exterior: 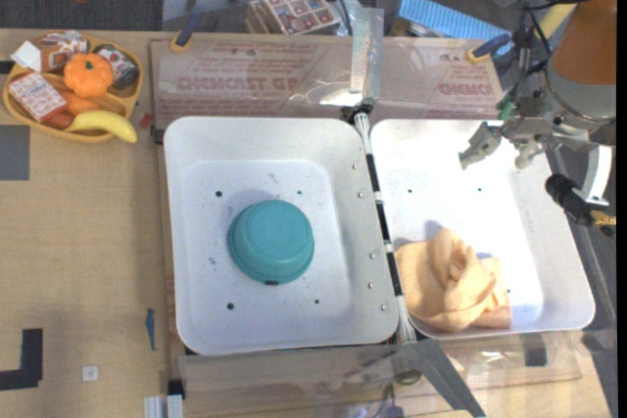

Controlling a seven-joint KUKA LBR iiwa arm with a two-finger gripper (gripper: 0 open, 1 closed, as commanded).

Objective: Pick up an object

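The claw [502, 150] hangs above the upper part of the right bin [431, 210], its two fingers spread apart with nothing between them. Behind it the grey wrist and orange band rise toward the right edge, where the arm is cut off. Well below the claw, a crumpled orange cloth [454, 287] lies in that bin's lower left corner. An upturned teal bowl [271, 241], probably plastic, sits in the left bin [196, 162].
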